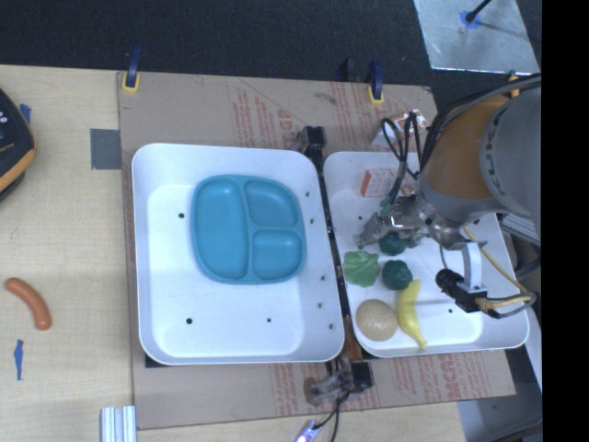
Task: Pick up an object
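Brightness: even and fairly bright over my tabletop (64, 238); the dark floor above it stays dim.
Glare: the two white bins, left (166, 247) and right (479, 330), are washed pale, their inner walls hard to read.
Shadows: soft and short; a faint one lies under the blue tray (247, 228).
Sharpness: the whole view is slightly soft and grainy, and small items near my fingers (394, 228) blur together.
Colour: a mild bluish cast.
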You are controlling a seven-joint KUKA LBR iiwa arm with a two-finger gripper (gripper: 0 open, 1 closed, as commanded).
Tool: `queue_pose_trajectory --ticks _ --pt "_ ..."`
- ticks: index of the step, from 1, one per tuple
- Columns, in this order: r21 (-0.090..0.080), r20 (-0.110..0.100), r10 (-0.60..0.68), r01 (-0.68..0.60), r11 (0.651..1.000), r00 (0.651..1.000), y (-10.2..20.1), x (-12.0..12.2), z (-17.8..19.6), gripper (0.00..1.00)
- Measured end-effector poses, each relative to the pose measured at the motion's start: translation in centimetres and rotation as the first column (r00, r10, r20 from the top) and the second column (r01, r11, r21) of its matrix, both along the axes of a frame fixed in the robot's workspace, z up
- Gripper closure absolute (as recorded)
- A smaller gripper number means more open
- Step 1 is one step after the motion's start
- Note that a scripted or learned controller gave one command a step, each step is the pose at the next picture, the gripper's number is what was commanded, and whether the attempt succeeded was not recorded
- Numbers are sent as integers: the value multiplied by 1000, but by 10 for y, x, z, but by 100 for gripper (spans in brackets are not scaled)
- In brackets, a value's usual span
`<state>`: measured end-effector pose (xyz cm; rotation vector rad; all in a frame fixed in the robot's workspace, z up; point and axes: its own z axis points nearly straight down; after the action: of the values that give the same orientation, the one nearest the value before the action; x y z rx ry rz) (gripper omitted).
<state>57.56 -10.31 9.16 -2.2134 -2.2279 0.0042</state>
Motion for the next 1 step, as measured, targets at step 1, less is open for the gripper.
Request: queue_pose_trajectory --ticks 1 --pt "-1 -2 1 -1 1000 1000 -1 0 10 100"
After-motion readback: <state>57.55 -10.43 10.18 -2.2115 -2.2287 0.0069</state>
